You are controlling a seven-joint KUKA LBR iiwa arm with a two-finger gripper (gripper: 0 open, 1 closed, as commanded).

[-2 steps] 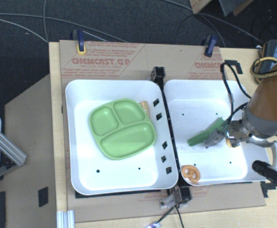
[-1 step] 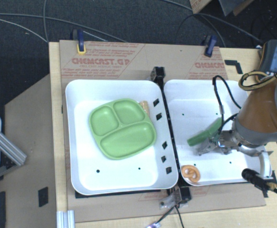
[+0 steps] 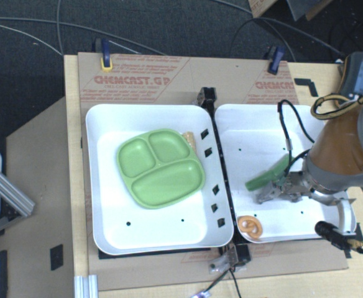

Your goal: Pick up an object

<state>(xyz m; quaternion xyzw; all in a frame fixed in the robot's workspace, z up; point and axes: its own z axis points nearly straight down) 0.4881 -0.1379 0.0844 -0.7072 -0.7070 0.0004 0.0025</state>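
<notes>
Looking down from the slanted overhead camera, the arm is reaching in from the right and its hand [image 3: 270,191] is hanging low inside the right bin [image 3: 256,120], roughly at that bin's middle. A long green piece [image 3: 267,174] is lying just beside the hand, on the side away from the arm, and its near end is seeming to touch the grey metal of the hand. Its long axis is running on a slant, from low and toward the divider between the bins up and away toward the arm's wrist. Whether the hand is closed on it, or how wide it is standing, I cannot tell; grey parts are overlapping there and no clear gap is showing.

Toward the front corner of the right bin, near the divider, a small round orange-and-tan pretzel-like thing [image 3: 250,226] is lying apart from the hand, closer to the camera.

Beyond the divider, the left bin [image 3: 101,166] is holding a green sectioned plate [image 3: 161,167] lying flat near its middle, well apart from the hand.

The right bin's floor is looking smooth, white and flat, with open room around the green piece on every side except the hand's. Both bins are sitting on a board-covered desk [image 3: 138,73]. In my judgement the green piece is the likeliest target, being nearest.
</notes>
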